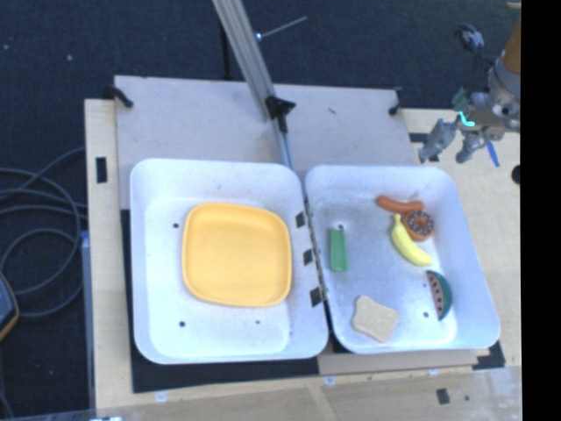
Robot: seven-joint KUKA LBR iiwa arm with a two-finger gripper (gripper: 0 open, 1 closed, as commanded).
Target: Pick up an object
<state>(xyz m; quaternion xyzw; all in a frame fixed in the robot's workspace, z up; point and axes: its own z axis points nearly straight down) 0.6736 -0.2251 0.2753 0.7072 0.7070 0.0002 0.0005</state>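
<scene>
My gripper (451,146) hangs above the far right corner of the right bin (465,323), with its two fingers spread apart and nothing between them. Inside that bin lie an orange sausage (399,204), a chocolate doughnut (421,224), a yellow banana (408,246), a green stick (337,248), a slice of toast (375,319) and a watermelon slice (440,293). The gripper is well above and behind all of them.
The left bin (158,323) holds a yellow square plate (237,254). A slanted metal pole (245,46) rises from the back between the bins. Cables (35,226) lie off the bench at the left.
</scene>
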